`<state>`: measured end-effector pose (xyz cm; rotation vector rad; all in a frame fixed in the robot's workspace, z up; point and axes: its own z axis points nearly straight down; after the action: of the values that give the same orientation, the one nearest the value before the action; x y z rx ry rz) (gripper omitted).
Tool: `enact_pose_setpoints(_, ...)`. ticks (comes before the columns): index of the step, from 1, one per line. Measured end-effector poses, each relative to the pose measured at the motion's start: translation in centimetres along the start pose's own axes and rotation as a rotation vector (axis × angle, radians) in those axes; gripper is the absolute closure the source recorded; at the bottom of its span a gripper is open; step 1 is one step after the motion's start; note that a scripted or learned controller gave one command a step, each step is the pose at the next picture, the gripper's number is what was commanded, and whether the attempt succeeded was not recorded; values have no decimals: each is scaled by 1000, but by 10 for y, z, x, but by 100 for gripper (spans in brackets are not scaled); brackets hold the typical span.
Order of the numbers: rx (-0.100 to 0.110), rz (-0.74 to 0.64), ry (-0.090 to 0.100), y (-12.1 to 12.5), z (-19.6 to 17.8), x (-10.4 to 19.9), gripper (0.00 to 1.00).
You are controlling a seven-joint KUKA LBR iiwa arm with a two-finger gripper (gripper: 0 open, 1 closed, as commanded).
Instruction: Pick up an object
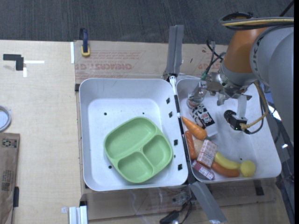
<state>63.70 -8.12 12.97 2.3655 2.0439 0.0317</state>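
End effector (pixel 198 97) seemingly just above black-and-white box (pixel 203 115).

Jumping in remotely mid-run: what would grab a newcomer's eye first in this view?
First, the green divided plate lying alone in the left bin. Next, the grey arm with its orange band looming over the right bin from the right. Then the toy food crowded along that bin's left and front sides: an orange carrot, a yellow banana and a lemon.
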Motion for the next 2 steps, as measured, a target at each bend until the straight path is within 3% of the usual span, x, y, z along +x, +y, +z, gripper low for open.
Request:
enact_pose_setpoints(1,27,-106,-4,-59,37,-28,0)
enact_pose_setpoints(2,28,-102,-4,-59,28,-29,100)
